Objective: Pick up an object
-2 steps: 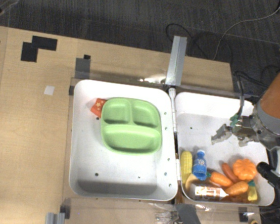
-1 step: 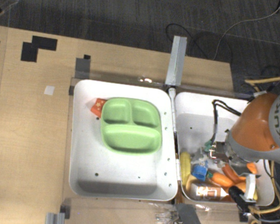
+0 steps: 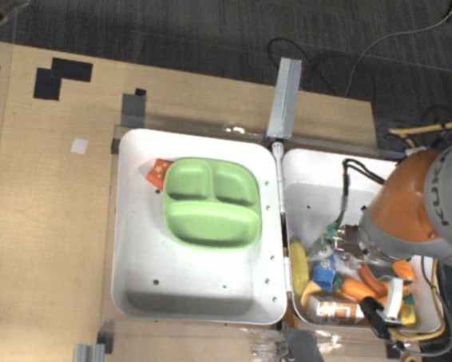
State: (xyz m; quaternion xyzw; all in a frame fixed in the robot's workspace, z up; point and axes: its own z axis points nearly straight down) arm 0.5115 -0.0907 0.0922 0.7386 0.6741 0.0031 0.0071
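green plate [image 3: 212,201] sits flat in the left bin [image 3: 128,270], three compartments facing up. a small red-orange piece [image 3: 158,174] pokes out from under the plate's upper-left corner, touching it.

everything else is right of the plate, past the wall between the bins. the right bin [image 3: 315,177] holds a small pile level with the plate's lower edge and below it. nearest the plate is a long yellow piece [image 3: 298,271] lying along the bin wall. just past that is a blue piece [image 3: 324,276], and further from the plate an orange carrot-shaped piece [image 3: 356,290]. a brown can [image 3: 337,311] lies on its side, the lowest of the lot. the pieces touch or overlap, and more small bits behind them are too jumbled to name.

arm [image 3: 416,204] comes in from the side far from the plate. the gripper [image 3: 338,244] is down at the upper edge of the pile, just above the blue piece. can't tell whether it's apart or together, or clamped on anything; the clutter hides it.
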